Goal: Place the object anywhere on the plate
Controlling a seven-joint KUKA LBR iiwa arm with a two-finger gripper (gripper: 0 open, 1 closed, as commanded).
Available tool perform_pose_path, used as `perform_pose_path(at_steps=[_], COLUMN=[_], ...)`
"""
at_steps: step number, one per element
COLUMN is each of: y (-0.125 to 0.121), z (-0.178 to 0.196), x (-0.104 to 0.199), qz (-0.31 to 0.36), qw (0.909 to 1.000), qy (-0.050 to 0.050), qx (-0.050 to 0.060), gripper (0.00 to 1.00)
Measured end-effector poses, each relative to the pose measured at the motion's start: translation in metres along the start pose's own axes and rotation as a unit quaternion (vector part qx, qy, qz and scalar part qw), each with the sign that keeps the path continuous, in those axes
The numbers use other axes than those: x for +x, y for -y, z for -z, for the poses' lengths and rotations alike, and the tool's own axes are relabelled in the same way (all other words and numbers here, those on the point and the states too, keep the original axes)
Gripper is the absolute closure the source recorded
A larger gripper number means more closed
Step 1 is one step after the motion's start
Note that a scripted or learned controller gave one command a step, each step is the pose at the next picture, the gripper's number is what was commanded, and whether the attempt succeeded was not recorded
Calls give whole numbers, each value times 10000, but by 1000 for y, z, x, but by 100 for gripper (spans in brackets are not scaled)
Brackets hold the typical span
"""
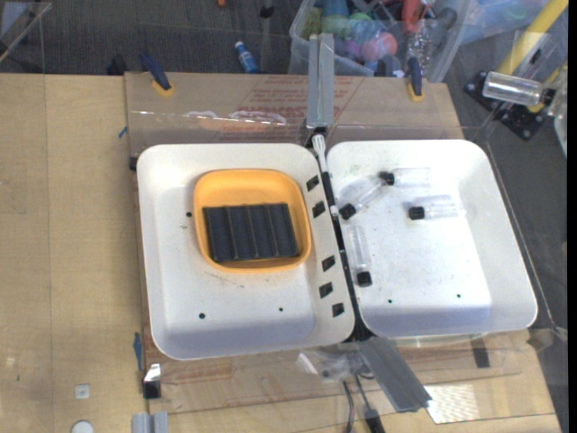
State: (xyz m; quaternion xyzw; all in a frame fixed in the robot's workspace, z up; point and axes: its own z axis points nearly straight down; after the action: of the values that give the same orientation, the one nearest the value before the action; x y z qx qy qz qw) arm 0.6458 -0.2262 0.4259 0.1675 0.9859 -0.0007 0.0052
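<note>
An orange-yellow plate (209, 189) lies in the left white bin (171, 296). A black ribbed rectangular object (251, 233) rests flat on the plate, covering most of its middle. In the right white bin (451, 278) lie several clear plastic vials with black caps: one (362, 192) near the divider, one (431, 208) to its right, one (399, 178) above, and one (357, 253) lower by the divider.
A dark divider strip with black clips (323, 233) runs between the bins. A clear box of colourful toys (388, 12) stands behind the bench. Tape patches (392, 377) sit at the front edge. Wooden bench surface (63, 242) spreads to the left.
</note>
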Motion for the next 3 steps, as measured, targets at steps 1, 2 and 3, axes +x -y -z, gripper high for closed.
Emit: perform_pose_path(at_steps=[1, 2, 3], y=[-10, -13, -14], z=[11, 11, 11], x=[-10, -13, -18], qz=[860, 1489, 2358], qw=[9963, 9888, 9718], qy=[-1, -1, 0], qx=[-8, -8, -13], gripper=[100, 100, 100])
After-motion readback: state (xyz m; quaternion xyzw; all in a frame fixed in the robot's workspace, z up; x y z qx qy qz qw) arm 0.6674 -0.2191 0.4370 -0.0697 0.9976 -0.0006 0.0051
